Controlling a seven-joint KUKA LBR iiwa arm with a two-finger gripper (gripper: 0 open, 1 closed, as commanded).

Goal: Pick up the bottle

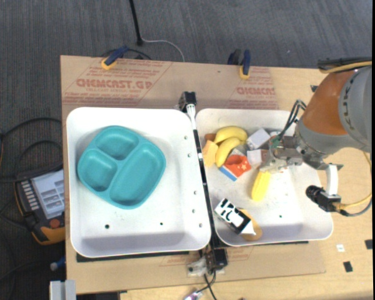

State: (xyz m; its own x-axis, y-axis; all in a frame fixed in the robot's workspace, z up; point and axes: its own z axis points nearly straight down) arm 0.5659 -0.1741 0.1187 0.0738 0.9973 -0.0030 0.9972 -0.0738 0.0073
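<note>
The yellow bottle [260,185] lies in the right bin [300,227], near its middle, with its upper end pointing toward the arm. My gripper [277,159] hangs at the end of the grey and orange arm, just above and right of the bottle's upper end. The wrist blocks the spot where gripper and bottle meet, so I cannot tell whether they touch.
Two bananas [227,142], a red and orange carton [235,165], a grey box [258,138] and a black-and-white object [236,218] share the right bin. The left bin [87,227] bears a teal divided plate [121,165]. A clamp post [189,102] stands between the bins.
</note>
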